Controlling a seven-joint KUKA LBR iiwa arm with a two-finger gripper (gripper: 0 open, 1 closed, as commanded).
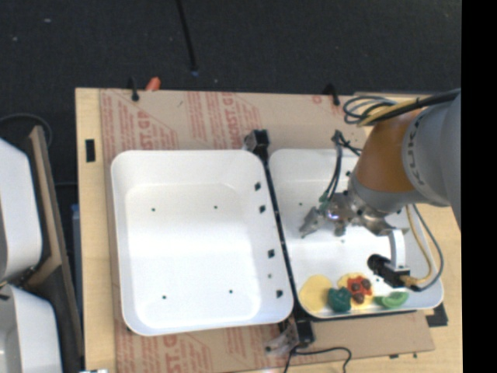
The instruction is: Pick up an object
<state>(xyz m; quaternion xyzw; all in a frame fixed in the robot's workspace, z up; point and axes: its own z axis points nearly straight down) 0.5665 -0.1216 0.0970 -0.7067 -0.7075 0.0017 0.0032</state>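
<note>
My gripper (317,220) hangs over the middle of the right bin (299,169), its grey fingers spread apart and pointing left, with nothing between them. Along the bin's front edge lie a pale yellow round piece (314,289), a dark green lump (338,300), a red and orange object (358,286) and a light green piece (394,299). These objects sit well in front of the gripper, apart from it.
The left bin (194,239) stands beside the right one, with a black divider strip (272,224) between them. Both rest on a cardboard-covered bench (186,119). White furniture (19,231) stands off the bench at the left.
</note>
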